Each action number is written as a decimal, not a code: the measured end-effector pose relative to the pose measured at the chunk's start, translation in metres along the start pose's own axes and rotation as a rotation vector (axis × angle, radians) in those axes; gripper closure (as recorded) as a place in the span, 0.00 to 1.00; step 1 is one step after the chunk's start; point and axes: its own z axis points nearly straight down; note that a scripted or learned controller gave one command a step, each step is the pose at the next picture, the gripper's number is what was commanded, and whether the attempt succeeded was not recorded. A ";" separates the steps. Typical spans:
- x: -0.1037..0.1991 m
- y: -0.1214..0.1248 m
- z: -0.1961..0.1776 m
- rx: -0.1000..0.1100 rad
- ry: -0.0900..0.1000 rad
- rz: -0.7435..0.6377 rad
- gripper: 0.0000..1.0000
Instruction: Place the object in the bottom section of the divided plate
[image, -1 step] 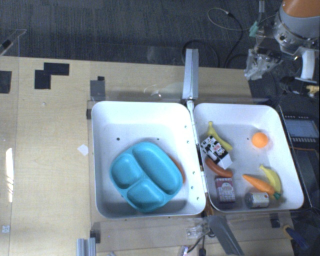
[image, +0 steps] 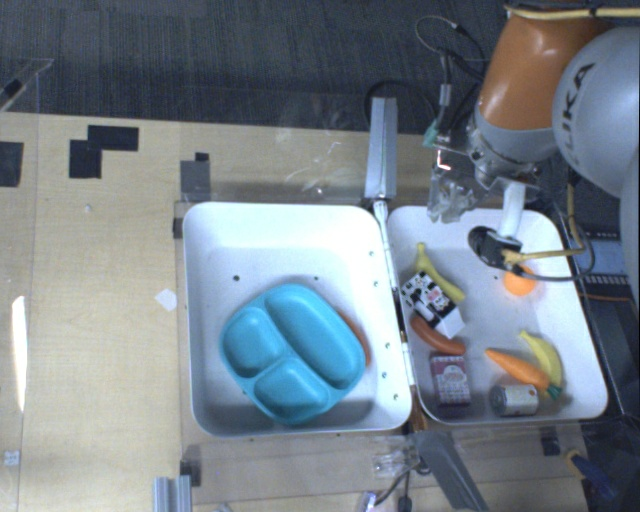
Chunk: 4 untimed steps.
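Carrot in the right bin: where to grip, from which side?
Judging by pose: take the carrot mid-body, from straight above, fingers closing across its narrow width. It lies flat, angled, with a banana close on its far-right side and a can just below, so the ends look crowded.

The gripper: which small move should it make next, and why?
Probably lower toward the items in the right bin. The gripper hangs above that bin's far-left corner, with nothing seen between its fingers, and the blue divided plate in the left bin has no item in its sections.
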 end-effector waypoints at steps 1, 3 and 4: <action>0.029 -0.035 0.082 -0.002 0.000 -0.733 1.00; 0.176 -0.082 0.035 -0.001 0.001 -0.661 1.00; 0.225 -0.044 -0.074 -0.007 0.002 -0.778 1.00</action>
